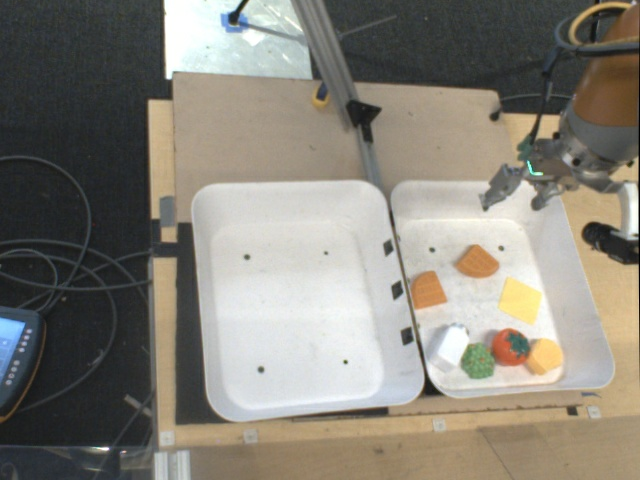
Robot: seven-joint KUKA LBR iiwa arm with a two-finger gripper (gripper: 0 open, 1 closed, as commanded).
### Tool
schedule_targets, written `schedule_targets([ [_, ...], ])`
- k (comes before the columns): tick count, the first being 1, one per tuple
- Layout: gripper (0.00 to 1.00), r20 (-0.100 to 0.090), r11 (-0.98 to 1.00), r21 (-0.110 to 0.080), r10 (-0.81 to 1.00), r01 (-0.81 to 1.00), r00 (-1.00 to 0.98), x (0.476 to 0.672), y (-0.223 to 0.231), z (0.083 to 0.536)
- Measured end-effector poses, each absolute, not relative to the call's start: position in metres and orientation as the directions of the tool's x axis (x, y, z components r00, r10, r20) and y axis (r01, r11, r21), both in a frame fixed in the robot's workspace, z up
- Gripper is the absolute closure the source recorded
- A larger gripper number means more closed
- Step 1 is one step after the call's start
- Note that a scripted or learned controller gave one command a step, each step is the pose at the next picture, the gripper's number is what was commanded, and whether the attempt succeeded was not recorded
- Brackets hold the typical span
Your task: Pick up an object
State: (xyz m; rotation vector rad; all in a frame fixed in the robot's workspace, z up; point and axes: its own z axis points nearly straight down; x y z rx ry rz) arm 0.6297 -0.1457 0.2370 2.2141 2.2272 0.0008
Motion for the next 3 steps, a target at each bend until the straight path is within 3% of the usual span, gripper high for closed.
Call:
schedule_targets([
  [2,0.00,0.001,0.001,-0.005,1.000,1.000,-0.001,0.627,-0.158,0.120],
  [3,0.00,0.001,0.002,-0.002,1.000,1.000,-0.002,0.627,-0.157,0.089],
])
